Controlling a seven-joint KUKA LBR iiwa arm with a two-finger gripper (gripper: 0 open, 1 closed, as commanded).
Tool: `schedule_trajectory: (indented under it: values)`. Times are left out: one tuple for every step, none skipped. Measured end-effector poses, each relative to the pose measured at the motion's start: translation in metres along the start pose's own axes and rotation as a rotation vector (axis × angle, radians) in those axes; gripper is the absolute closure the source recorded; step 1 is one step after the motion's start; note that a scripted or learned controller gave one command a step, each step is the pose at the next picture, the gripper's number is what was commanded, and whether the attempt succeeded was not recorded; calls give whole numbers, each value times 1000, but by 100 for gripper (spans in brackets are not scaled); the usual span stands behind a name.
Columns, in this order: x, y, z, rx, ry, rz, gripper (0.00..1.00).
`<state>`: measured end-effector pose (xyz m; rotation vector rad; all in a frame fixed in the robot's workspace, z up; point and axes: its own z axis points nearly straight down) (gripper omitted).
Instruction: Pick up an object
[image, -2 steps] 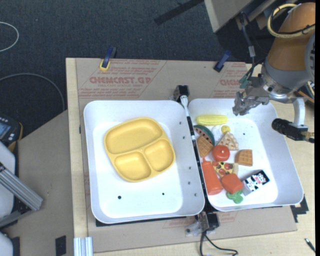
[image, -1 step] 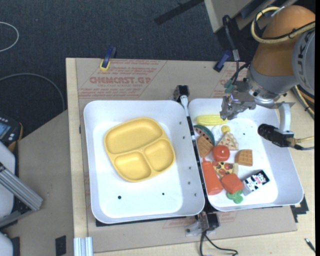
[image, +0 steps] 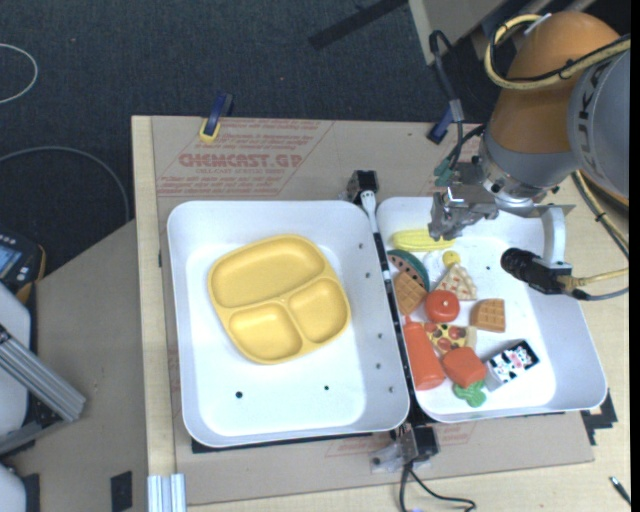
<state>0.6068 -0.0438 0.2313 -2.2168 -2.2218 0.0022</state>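
Observation:
The right bin (image: 560, 330) holds several toy foods: a yellow corn or banana piece (image: 418, 240), a red tomato (image: 443, 306), a waffle square (image: 488, 315), a pizza slice (image: 456, 281), an orange carrot (image: 422, 357), a brown bread piece (image: 409, 291) and a black-and-white block (image: 511, 361). My gripper (image: 447, 226) hangs over the bin's back left corner, just right of the yellow piece and above the pizza slice. Nothing shows between its fingers.
The left bin (image: 200, 380) holds a yellow divided plate (image: 278, 297). A black clip (image: 362, 186) sits at the back where the bins meet. The arm's orange band (image: 545, 70) and a black cable plug (image: 530, 268) hang over the right bin's back.

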Motion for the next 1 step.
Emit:
schedule_trajectory:
  values:
    - [2, -2, 13, 0, -1, 3, 100]
